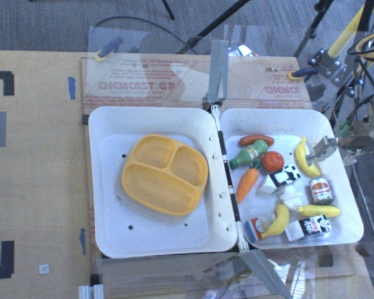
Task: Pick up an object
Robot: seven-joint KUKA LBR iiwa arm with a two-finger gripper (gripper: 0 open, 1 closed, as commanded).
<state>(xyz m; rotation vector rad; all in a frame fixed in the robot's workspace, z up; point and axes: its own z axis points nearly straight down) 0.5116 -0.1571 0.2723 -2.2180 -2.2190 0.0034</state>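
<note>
Fingers of the gripper [325, 147] are seen slightly parted, nothing between them, beside a banana [306, 160] at the right bin's [355, 213] far right.

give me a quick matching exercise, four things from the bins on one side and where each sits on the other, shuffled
Things:
1. divided yellow plate
2. carrot
3. tomato
4. small can with red label

Places:
A. right bin, close to its right wall
B. left bin, alone near the middle
C. right bin, along its left side, below the green bottle
D. right bin, just right of the green bottle

Pairs: 1-B, 2-C, 3-D, 4-A
</note>
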